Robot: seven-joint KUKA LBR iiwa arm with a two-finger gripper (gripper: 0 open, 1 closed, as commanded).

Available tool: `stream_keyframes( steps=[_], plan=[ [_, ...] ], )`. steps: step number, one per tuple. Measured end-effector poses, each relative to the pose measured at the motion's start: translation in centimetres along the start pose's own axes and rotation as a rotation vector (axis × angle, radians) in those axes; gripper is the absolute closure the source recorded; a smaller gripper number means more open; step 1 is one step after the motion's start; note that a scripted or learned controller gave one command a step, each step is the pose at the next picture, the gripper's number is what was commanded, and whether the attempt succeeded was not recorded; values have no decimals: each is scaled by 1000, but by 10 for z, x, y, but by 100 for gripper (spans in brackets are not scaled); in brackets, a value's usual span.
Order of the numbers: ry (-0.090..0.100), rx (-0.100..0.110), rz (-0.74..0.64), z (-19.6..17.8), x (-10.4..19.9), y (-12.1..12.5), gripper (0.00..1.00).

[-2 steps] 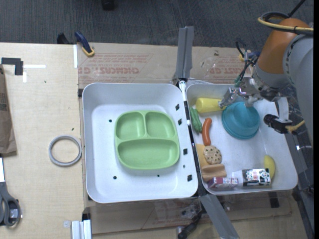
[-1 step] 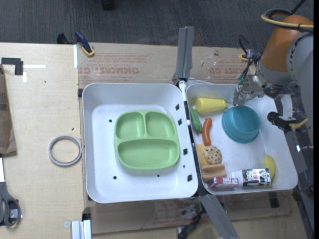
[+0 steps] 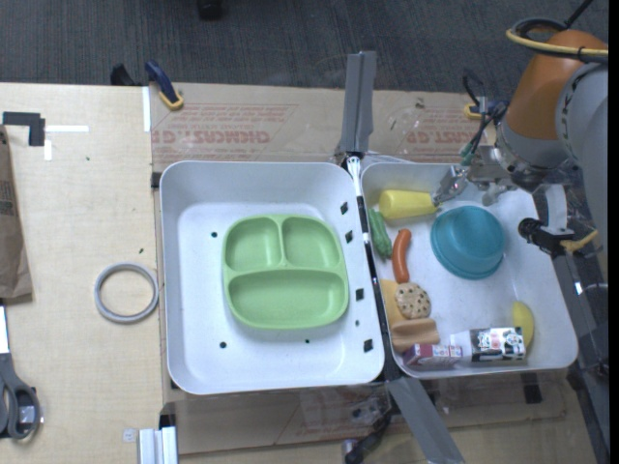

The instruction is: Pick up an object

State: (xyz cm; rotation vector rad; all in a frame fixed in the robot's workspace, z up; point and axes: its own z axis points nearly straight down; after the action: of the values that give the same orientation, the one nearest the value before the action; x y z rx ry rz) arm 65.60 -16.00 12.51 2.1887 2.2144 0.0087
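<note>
**Overhead, two bins and a pincer at the far rim**

Nearest the camera, along the front wall of the right bin (image 3: pixel 542 361), lies a row of small things: a tan block (image 3: pixel 414 333), a pink-and-white packet (image 3: pixel 432 355) just below it, a dark labelled packet (image 3: pixel 498 343) lying on its side, and a small yellow piece (image 3: pixel 522 320) just beside that packet's right end. A round cookie (image 3: pixel 413 301) sits just behind the tan block, overlapping a pale yellow slab near the bin's left wall.

Further back in that bin, an orange carrot-like stick (image 3: pixel 400 254) lies lengthwise beside a green pod (image 3: pixel 378 231), which hugs the left wall. A teal bowl (image 3: pixel 468 241) stands to their right, well apart from the front row. Behind the carrot, a yellow toy (image 3: pixel 405 203) lies across the bin.

The left bin (image 3: pixel 184 288) bears a green divided plate (image 3: pixel 285 272), flat in its middle. Out on the counter (image 3: pixel 77 230) to the left rests a grey ring (image 3: pixel 127 291).

Farthest back, the pincer (image 3: pixel 456 184) hangs over the right bin's far edge, between the yellow toy and the teal bowl, with nothing visible between its tips; whether they are apart or together I cannot tell. The grey arm with its orange band (image 3: pixel 544 90) rises behind it at the right
</note>
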Motion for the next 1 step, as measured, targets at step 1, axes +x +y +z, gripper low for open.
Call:
stream_keyframes(
  steps=[1],
  plan=[
    [12, 23, -5, 30, 1, -9, 0]
  ],
)
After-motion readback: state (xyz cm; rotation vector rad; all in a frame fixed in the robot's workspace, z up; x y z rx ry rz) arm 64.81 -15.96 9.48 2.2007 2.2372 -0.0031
